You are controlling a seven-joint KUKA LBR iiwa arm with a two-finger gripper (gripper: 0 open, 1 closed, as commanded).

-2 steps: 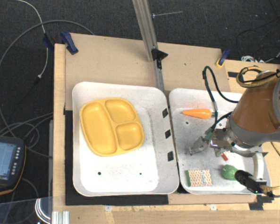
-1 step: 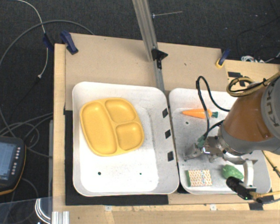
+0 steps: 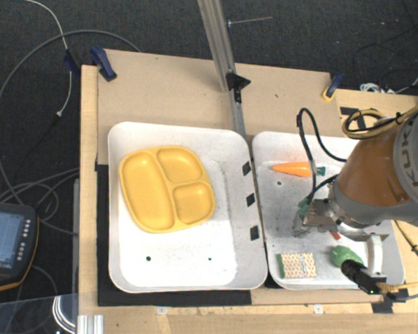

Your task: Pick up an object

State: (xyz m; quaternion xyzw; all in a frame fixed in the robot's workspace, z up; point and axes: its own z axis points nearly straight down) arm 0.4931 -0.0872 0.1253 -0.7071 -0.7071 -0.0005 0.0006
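Over the right bin (image 3: 394,260), arm bent low, gripper (image 3: 310,220) near the carrot (image 3: 291,169), grasp state unclear.

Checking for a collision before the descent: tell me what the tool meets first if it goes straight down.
Likely bare floor of the right bin; the tool points there, between carrot and patterned card. Depth unclear.

Orange carrot-shaped toy with green tip (image 3: 293,169) lying flat at far end of right white bin (image 3: 263,201), small patterned rectangular card (image 3: 297,265) at its near edge, green rounded toy (image 3: 345,257) just right of card
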